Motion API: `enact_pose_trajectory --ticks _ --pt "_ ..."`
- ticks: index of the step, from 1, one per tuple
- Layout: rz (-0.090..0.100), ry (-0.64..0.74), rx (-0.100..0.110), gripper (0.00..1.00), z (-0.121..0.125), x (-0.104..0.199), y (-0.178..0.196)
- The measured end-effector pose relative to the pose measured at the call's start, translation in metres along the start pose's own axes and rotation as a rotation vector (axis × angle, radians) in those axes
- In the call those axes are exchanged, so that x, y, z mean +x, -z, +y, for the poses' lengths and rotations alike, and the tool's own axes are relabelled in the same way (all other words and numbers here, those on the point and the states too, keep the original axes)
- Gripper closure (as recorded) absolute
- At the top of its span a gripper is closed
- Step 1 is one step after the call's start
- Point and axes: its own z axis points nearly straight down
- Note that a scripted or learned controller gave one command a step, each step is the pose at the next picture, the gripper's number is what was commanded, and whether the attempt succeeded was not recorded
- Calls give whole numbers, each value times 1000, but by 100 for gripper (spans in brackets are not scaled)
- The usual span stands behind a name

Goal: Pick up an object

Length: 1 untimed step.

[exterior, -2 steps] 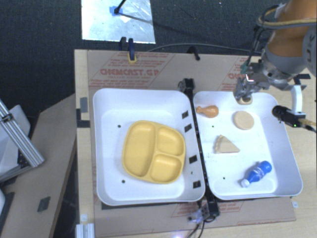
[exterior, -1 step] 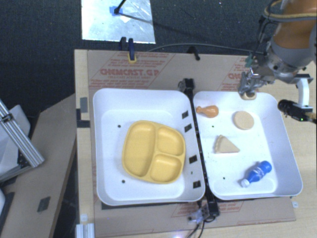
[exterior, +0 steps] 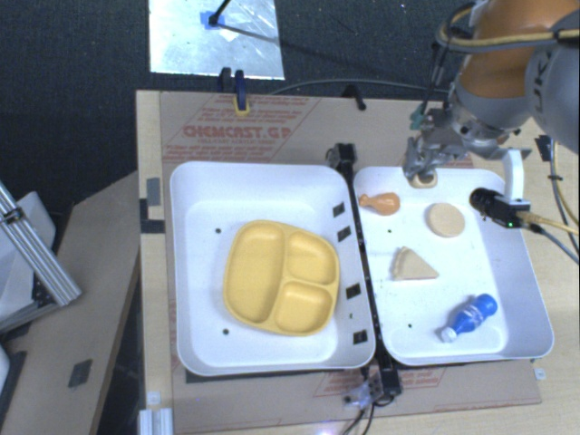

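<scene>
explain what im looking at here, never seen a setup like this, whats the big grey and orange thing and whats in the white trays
The grey and orange thing is a robot arm reaching in from the right. Its gripper hangs over the back edge of the right bin, near a small tan ring-shaped piece. Nothing can be seen held in it.

One camera, fixed above the bench, looks down at a slant on two shallow white bins side by side.

The left bin holds a yellow divided plate. The right bin holds an orange drumstick-like toy, a round tan disc, a tan wedge and a small blue bottle.
</scene>
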Motion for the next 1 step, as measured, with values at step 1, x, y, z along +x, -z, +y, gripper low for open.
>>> enact_pose_trajectory --ticks 1 --pt "1 1 0 100 2 48 -8"
